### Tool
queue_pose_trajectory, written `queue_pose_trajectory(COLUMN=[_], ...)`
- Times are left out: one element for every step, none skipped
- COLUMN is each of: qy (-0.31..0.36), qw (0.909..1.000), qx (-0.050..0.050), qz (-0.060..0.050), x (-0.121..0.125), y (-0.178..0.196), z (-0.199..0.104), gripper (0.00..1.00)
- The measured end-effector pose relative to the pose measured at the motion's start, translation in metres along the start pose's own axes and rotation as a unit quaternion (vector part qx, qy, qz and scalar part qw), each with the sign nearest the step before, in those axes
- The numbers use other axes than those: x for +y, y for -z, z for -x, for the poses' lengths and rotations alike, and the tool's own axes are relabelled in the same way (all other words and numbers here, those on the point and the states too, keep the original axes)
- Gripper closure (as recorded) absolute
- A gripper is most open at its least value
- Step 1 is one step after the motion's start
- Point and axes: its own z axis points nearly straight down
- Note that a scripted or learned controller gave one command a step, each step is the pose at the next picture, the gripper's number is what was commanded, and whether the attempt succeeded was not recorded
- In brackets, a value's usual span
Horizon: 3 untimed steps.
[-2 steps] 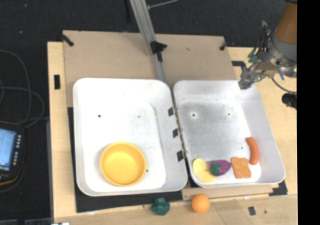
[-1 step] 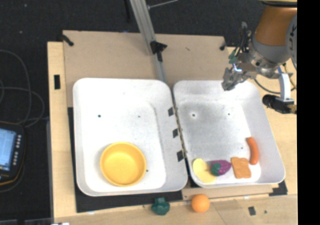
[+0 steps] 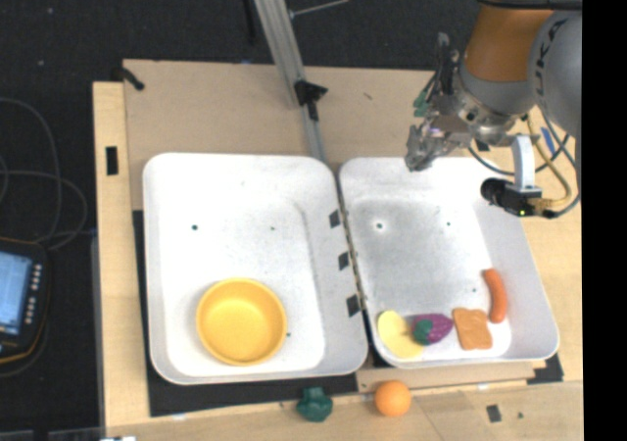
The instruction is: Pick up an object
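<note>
The camera view looks down on the desk [image 3: 196, 116] with two white bins side by side. The gripper [image 3: 423, 153] hangs over the far rim of the right bin [image 3: 431, 233], pointing down; whether its jaws stand wide or narrow cannot be told from this angle, and nothing shows between them. The things to pick lie well apart from the jaws, bunched along the near edge of the right bin: a pale yellow disc [image 3: 394, 333], a purple and green toy [image 3: 429, 329] touching it, an orange block [image 3: 473, 328] just beside that, and a red sausage [image 3: 497, 294] near the right wall. In the left bin [image 3: 235, 204] a yellow bowl [image 3: 241, 320] sits upright at the near side. On the desk in front of the bins lie an orange ball [image 3: 392, 398] and a small green thing [image 3: 314, 405].
</note>
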Motion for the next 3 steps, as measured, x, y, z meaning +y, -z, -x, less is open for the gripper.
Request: queue_pose_trajectory(qy=[0.000,-0.002,0.000], qw=[1.0000,1.0000,1.0000], qx=[0.000,0.000,0.000], qz=[-0.001,-0.002,-0.001], x=[0.007,0.003,0.013], y=[0.007,-0.005,-0.009], z=[-0.053,-0.107,-0.167], gripper=[1.00,1.00,1.00])
